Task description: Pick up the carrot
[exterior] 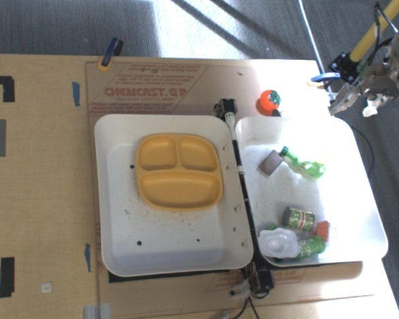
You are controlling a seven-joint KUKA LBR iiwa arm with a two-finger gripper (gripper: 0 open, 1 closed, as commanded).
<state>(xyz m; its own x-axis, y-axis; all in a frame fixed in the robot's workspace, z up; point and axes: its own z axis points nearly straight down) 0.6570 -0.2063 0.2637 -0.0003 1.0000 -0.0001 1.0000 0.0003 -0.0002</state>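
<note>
In the camera view, two white bins stood side by side on a bench covered with brown cardboard (40, 178). The left bin (113, 244) held one thing, a yellow plate (179, 171) with three compartments, lying flat near the bin's far half; all three compartments showed only their yellow bottom. Some small dark specks lay on the bin floor near the plate.

The right bin (359, 198) held several small things. A grey block (271, 163) lay near its far left part, touching or just beside a green bottle (304, 167) that lay on its side. In the near part, a can (298, 218) with a green and dark label, a red piece (322, 230), a white cup (279, 243) and a second green thing (312, 247) lay close together in one group. The can's label was too small to read.

The carrot (268, 102), orange with a green top, was not in a bin: it stood on the bench just behind the right bin's far edge.

The gripper (346, 98) was over the bench's far right corner, well apart from the carrot, with nothing seen in it. It could not be told whether it was open or closed.

Red print on the cardboard behind the left bin read about "CHEMCAST" (146, 90); the smaller lines could not be read.
</note>
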